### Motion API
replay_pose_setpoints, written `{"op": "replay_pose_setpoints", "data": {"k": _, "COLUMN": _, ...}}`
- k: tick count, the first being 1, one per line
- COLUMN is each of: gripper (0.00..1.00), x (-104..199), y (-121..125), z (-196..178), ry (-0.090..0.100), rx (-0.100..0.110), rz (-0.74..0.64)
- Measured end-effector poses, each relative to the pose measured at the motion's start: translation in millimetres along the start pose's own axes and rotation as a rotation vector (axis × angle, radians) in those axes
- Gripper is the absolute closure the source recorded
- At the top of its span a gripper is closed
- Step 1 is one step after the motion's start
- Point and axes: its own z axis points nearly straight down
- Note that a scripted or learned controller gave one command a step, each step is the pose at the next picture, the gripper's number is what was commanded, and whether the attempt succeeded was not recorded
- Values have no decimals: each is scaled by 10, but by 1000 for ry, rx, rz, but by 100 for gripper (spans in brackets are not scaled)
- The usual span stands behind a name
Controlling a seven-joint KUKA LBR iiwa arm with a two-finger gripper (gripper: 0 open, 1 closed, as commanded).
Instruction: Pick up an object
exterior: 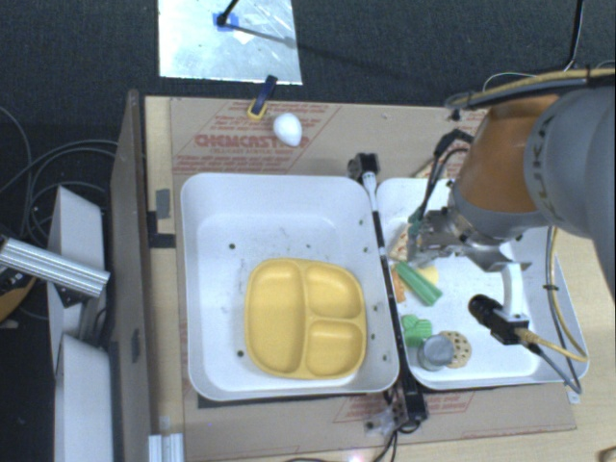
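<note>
Left bin (221, 210) holds a yellow tray (305, 318); right bin (481, 369) holds green pieces (418, 283) and a cookie (456, 348). Gripper (423, 243) hangs there, grip unclear.

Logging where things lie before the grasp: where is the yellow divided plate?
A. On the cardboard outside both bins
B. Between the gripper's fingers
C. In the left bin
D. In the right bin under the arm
C. The yellow divided plate lies flat on the floor of the left bin, apart from the arm, which reaches over the right bin.
</note>
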Motion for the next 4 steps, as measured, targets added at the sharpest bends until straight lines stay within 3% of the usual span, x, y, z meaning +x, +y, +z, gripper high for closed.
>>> {"op": "replay_pose_setpoints", "data": {"k": 1, "gripper": 0, "x": -52, "y": -30, "z": 54, "ry": -2, "rx": 10, "rz": 9}}
{"op": "replay_pose_setpoints", "data": {"k": 2, "gripper": 0, "x": -696, "y": 3, "z": 734, "ry": -4, "rx": 13, "rz": 16}}
{"op": "replay_pose_setpoints", "data": {"k": 3, "gripper": 0, "x": -761, "y": 106, "z": 1038, "ry": 1, "rx": 11, "rz": 12}}
{"op": "replay_pose_setpoints", "data": {"k": 4, "gripper": 100, "x": -755, "y": 132, "z": 906, "ry": -1, "rx": 2, "rz": 7}}
